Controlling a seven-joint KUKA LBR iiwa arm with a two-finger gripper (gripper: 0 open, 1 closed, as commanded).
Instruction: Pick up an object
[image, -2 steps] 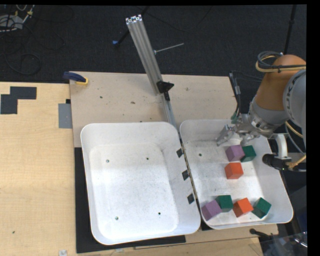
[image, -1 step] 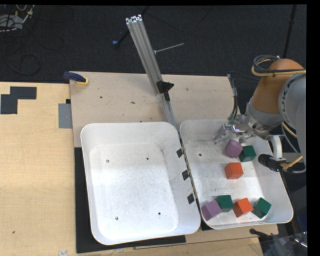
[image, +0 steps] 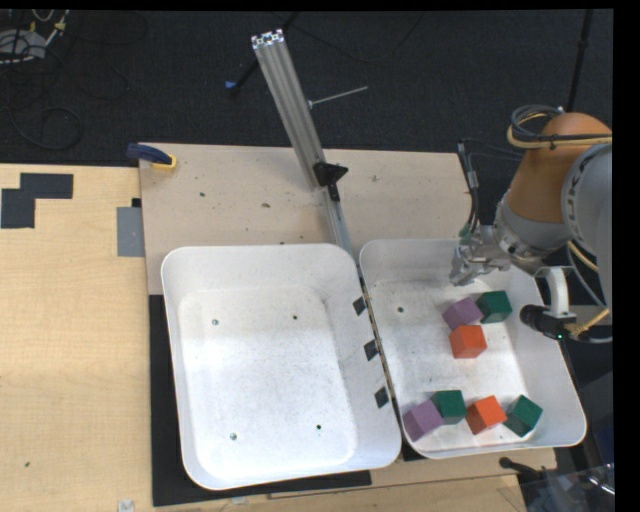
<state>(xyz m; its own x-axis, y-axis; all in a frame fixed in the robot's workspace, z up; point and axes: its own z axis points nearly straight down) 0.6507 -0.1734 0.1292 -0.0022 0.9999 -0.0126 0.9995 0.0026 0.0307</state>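
The right bin (image: 420, 270) holds several small blocks. A purple block (image: 461, 313), a green block (image: 494, 305) and an orange block (image: 468, 341) cluster near its middle. Along its near edge lie another purple block (image: 422, 417), a green block (image: 450, 404), an orange block (image: 486, 413) and a green block (image: 523, 414). My gripper (image: 466, 270) hangs over the far part of the right bin, just above and behind the upper cluster. Nothing shows between its fingers.
The left bin (image: 200, 280) sits beside the right one, with black clips (image: 368, 349) on the shared edge. A slanted aluminium post (image: 295, 105) rises behind the bins. A blue-and-yellow clamp (image: 150, 155) lies at the bench's far left corner.
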